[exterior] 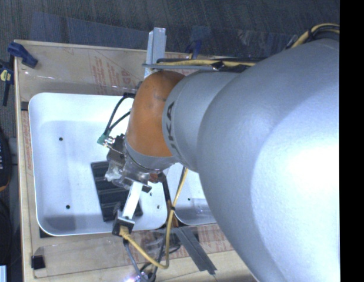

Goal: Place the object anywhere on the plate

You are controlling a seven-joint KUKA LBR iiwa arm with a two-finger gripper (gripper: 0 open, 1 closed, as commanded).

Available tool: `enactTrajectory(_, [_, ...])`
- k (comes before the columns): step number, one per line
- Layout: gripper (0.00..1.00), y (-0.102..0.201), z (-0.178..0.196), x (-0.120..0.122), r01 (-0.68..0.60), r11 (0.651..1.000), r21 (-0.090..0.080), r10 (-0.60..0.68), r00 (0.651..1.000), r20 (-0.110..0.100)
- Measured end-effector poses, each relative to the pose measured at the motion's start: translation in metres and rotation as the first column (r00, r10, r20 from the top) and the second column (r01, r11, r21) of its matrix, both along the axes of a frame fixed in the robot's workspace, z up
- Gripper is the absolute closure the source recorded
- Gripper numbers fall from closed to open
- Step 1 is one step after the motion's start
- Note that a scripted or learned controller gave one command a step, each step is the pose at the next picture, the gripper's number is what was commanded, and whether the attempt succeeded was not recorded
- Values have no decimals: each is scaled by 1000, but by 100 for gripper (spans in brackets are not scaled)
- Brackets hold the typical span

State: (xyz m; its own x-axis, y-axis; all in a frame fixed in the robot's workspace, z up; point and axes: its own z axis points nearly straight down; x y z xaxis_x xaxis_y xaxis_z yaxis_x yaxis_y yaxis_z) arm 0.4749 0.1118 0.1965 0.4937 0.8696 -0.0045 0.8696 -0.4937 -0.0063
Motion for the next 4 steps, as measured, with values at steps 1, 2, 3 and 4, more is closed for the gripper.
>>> enactTrajectory(1, [100, 103, -96, 1, 19, 1000, -2, -19, 1000, -1])
enactTrajectory(2, [100, 46, 29, 10, -204, 979, 1, 204, 979, 6])
enactTrajectory(3, [100, 0, 48, 2, -28, 1000, 0, 28, 1000, 7])
enactTrajectory(4, [100, 12, -103, 62, 274, 962, 3, -274, 962, 4])
